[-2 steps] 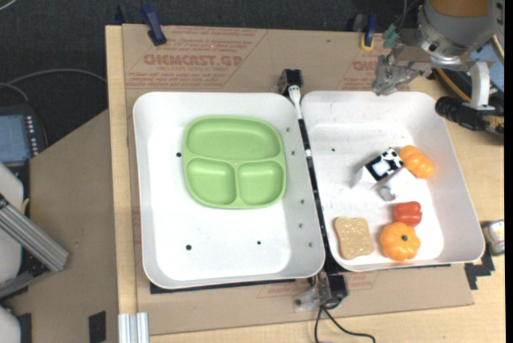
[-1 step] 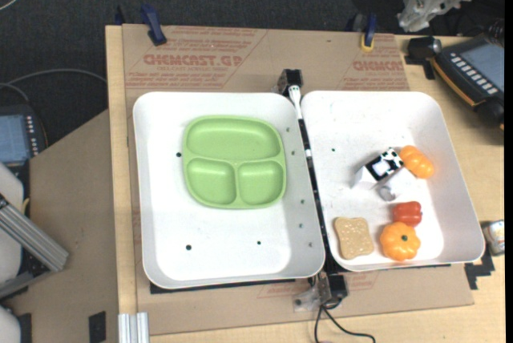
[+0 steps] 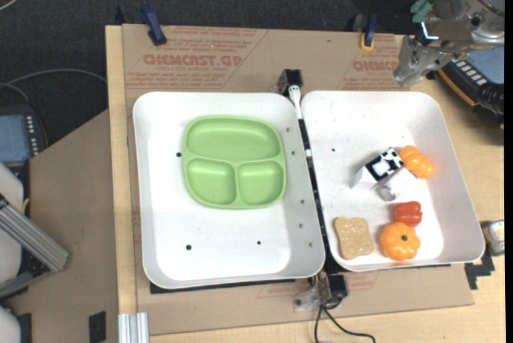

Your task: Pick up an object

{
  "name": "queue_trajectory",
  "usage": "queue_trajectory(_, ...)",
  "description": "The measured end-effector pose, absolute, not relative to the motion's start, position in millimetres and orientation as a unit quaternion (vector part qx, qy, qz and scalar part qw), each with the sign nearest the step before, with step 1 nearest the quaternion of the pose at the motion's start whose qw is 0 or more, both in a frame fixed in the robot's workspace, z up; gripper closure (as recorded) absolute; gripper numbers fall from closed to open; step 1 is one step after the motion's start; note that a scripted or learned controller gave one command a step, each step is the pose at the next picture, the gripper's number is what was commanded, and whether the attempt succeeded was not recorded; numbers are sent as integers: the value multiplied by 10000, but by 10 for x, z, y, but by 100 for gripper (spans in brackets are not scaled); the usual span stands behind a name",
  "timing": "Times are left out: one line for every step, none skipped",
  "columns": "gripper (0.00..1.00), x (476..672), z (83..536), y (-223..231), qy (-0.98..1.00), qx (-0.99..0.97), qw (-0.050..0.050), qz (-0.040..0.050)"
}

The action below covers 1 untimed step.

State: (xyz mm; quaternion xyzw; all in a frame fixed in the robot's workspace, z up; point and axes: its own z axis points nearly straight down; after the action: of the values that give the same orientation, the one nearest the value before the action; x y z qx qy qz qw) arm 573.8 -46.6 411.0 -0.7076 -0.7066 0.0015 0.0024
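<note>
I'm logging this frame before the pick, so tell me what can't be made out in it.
- The hand, camera view: small and blurred at the top right corner; its open or shut state cannot be told.
- The arm: cut off by the top and right edges.
- The black-and-white object in the right bin: too small to identify.
- The grey piece below it: too small to tell what it is.
</note>
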Motion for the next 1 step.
queue_trajectory(100,6134,5376,-735,-7064,-7077,-81,-50)
